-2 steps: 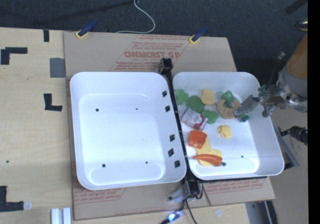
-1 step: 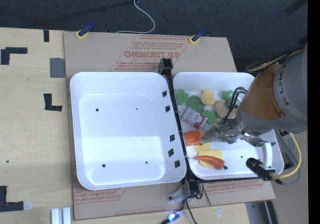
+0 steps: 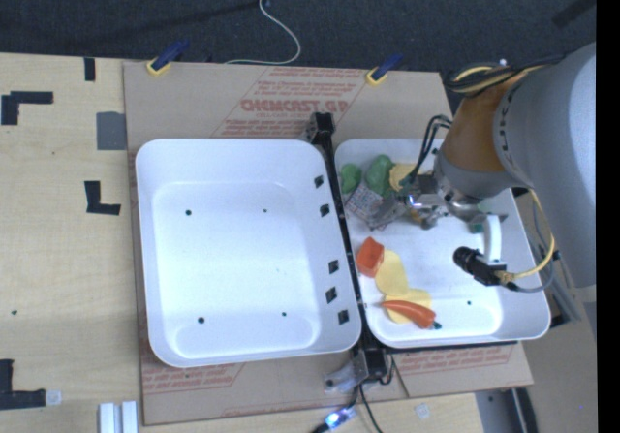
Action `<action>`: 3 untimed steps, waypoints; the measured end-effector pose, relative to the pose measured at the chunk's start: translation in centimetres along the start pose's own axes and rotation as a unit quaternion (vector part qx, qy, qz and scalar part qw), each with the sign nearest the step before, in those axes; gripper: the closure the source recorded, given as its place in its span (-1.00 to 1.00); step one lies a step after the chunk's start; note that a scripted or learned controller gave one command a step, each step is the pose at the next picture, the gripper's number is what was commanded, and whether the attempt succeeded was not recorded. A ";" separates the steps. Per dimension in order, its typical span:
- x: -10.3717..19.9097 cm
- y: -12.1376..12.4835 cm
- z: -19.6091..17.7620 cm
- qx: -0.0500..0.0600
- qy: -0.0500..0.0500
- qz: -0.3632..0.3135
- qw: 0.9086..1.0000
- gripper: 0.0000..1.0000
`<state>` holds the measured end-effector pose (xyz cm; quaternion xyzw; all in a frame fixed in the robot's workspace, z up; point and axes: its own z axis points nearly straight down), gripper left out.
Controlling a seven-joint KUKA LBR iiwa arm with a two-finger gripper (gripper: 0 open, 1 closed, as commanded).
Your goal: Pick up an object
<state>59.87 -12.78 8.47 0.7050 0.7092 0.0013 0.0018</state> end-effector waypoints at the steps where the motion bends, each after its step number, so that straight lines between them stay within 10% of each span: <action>1: 2.6 7.1 0.1 0.005 -0.001 0.000 1.000 -1.00; 2: 2.6 6.8 -1.2 0.010 0.001 0.002 1.000 1.00; 3: 10.4 7.2 -10.5 0.000 0.001 -0.001 1.000 1.00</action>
